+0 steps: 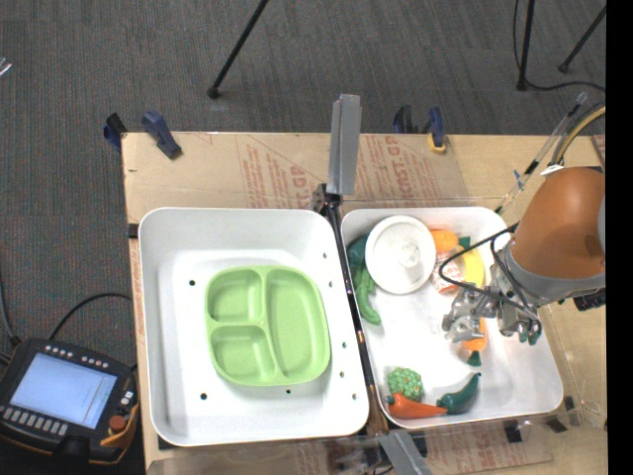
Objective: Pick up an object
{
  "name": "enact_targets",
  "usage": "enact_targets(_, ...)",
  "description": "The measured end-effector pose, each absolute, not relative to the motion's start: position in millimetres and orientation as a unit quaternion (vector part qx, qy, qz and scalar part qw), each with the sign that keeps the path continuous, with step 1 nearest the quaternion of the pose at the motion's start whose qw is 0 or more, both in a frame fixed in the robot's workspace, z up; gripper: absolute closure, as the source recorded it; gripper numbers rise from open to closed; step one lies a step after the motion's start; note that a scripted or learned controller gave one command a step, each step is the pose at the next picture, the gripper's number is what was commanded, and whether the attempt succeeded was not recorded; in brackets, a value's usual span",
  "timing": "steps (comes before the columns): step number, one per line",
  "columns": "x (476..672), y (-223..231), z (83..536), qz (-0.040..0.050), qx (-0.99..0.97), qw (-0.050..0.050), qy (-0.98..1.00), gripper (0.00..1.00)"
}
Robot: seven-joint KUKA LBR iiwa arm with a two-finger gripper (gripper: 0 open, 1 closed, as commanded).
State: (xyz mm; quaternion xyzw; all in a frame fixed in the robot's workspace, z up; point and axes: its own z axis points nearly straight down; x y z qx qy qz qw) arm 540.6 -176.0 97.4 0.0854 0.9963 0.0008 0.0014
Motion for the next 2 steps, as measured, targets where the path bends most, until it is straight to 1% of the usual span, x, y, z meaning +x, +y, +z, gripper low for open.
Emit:
enact_targets(1,540.5,-176,97,0.0009,0.085,0.001,0.996,0.0)
enact_targets(2,559.7,-177,88,0.0004,0.055,0.001,0.998,0.0)
